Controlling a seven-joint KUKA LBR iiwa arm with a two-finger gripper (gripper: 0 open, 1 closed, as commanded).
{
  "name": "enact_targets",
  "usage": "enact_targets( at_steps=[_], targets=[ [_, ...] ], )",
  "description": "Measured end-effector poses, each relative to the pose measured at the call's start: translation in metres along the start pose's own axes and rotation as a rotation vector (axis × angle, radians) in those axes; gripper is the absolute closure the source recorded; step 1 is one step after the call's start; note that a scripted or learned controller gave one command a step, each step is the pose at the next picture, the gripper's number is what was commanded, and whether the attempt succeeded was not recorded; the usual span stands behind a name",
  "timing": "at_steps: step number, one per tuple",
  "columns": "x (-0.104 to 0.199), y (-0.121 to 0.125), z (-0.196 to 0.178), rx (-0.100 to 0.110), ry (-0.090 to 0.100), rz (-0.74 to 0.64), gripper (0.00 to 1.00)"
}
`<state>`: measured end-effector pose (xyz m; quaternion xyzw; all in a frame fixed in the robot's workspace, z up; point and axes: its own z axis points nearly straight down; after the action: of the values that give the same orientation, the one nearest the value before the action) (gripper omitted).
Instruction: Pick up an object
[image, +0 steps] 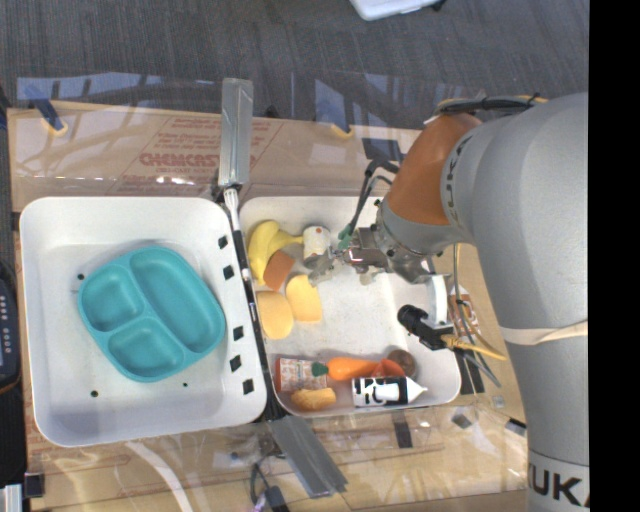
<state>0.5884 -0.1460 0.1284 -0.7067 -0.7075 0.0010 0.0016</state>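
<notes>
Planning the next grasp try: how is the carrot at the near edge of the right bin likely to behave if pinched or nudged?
The carrot looks smooth and tapered, so it would probably roll or slip out of the jaws. It appears rigid, likely a light toy. Wedged between the snack packet and the black-and-white bottle, it may drag its neighbours along.

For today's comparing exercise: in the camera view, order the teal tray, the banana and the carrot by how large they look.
Largest to smallest:
1. teal tray
2. banana
3. carrot, close to the banana, which is partly covered, so that pair is unsure.
</notes>
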Motion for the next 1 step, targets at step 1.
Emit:
enact_targets(
  at_steps=[1],
  targets=[
    [0.0424,-0.0340,0.0311,0.002,0.001,0.153,0.00]
  ],
)
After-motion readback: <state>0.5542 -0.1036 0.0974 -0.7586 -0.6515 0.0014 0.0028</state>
